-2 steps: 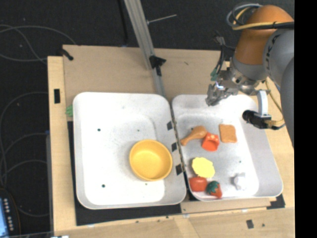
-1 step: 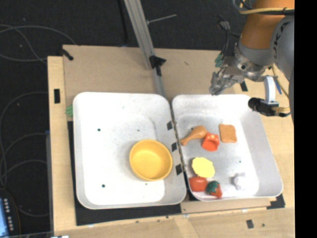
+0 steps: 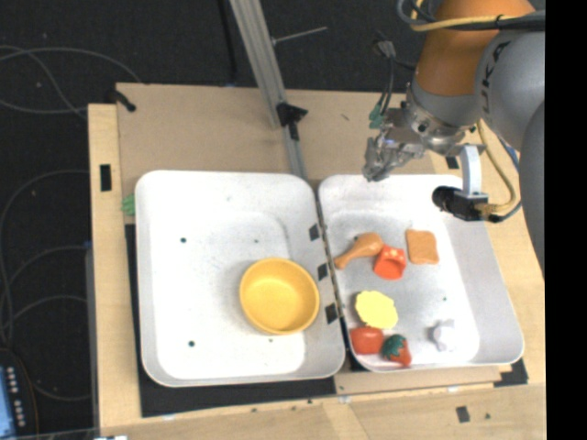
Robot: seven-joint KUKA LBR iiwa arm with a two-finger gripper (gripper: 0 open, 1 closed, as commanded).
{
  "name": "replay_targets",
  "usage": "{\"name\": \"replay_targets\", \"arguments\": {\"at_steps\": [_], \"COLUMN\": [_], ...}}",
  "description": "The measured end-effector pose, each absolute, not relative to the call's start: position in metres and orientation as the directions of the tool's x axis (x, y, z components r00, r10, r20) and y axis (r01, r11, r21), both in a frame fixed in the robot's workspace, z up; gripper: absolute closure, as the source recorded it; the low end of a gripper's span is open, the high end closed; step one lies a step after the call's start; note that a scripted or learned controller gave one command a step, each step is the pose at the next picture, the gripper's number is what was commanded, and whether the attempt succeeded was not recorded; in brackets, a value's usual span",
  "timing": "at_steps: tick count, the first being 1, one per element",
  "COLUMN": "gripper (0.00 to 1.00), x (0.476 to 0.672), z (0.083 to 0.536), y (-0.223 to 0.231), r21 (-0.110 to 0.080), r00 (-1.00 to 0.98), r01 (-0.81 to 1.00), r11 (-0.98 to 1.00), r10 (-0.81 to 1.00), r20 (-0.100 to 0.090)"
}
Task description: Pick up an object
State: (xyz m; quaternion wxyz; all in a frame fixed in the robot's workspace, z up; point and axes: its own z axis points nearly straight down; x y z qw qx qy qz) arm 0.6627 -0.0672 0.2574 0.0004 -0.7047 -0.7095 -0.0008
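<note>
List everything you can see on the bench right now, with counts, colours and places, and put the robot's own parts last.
shallow white bins: 2, white, side by side on the bench
round yellow bowl: 1, yellow, left bin, near its right wall
tan drumstick-shaped toy: 1, tan-orange, right bin, left part
red-orange pepper-like toy: 1, right bin, middle
flat orange bread-like slab: 1, right bin, right of the pepper
yellow lumpy toy: 1, right bin, lower middle
red tomato-like toy: 1, right bin, near edge
red and green strawberry-like toy: 1, beside the tomato
small grey piece: 1, right bin, lower right
pincer: 1, grey, over the right bin's far edge
</note>
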Motion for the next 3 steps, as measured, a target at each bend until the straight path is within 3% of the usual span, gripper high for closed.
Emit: {"name": "replay_targets", "arguments": {"at_steps": [3], "gripper": [1.00], "x": [0.661], "z": [0.232], "y": [0.081], "r21": [-0.002], "r00": [-0.006], "r01": [1.000], "r11": [0.006], "r10": [1.000], "r20": [-0.001]}}
